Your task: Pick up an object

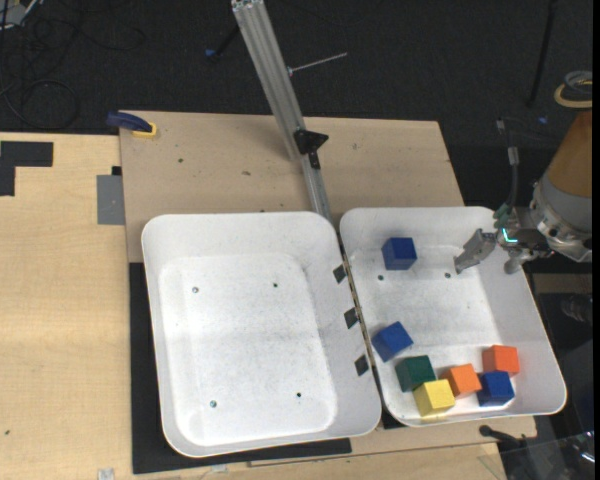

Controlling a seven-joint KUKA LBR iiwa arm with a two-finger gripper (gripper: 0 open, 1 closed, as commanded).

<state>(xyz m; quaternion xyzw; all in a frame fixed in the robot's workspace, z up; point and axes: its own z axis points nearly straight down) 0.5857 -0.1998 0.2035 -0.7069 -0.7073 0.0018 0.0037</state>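
Hovering at the upper right rim of the right bin [540,313], the pincer [492,250] reaches in from the right on the grey arm [570,183] with its orange band. One grey finger [471,252] slants down and leftward over the bin floor; a second finger shows just to its right near the rim, with a clear gap between the two, so the pincer stands open with nothing held between them.

Left of the pincer, at about the same height in the view and well apart from it, a blue cube [399,252] sits alone on the bin floor. Below and left of the pincer, near the bin's left wall, lies a second blue cube [391,340], tilted. Farther below the pincer, along the bin's near edge, the remaining blocks cluster: a dark green cube [414,371], a yellow cube [434,396] just beside it, a small orange cube [464,378], a third blue cube [496,387] and a red-orange cube [501,359] touching or nearly touching each other. None of these is near the fingers.

Far left of the pincer, the left bin [170,238] adjoins the right one along a shared edge, its white floor showing a few small dark dots.
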